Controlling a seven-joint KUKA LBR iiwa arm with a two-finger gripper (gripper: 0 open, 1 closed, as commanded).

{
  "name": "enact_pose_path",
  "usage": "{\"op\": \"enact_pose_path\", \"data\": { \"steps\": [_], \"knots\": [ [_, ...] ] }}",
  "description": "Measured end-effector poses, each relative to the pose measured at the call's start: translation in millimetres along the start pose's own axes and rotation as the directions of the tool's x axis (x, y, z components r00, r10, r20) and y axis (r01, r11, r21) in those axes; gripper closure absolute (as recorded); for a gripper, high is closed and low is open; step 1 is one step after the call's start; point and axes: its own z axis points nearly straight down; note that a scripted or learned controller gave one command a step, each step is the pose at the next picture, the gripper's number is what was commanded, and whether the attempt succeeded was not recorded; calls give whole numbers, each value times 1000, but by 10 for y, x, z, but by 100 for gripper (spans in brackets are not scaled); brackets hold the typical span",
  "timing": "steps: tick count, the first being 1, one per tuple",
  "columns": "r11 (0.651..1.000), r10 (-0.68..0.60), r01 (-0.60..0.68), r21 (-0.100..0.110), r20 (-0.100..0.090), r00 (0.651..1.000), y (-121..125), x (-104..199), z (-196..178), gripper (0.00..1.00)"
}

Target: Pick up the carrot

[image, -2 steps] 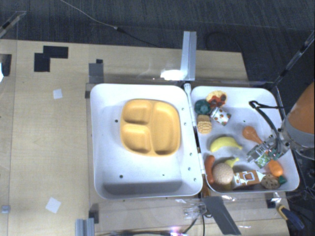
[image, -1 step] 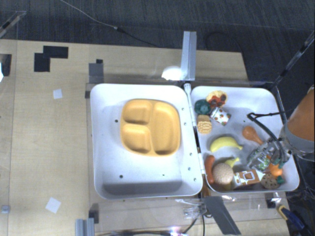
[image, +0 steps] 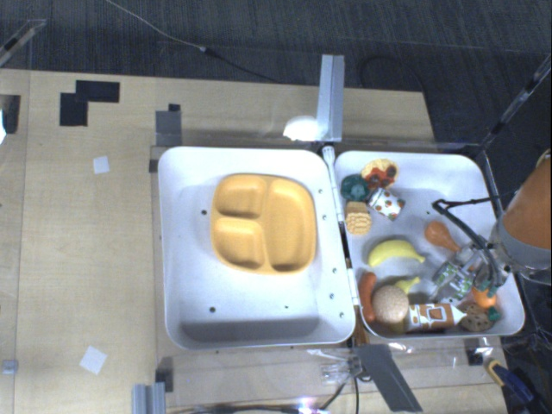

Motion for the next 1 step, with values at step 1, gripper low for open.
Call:
{"op": "enact_pose_path", "data": {
  "steps": [1],
  "knots": [
    [1000, -5, 5, -4, 7, 1000, 28, -22, -126, 100]
  ]
}}
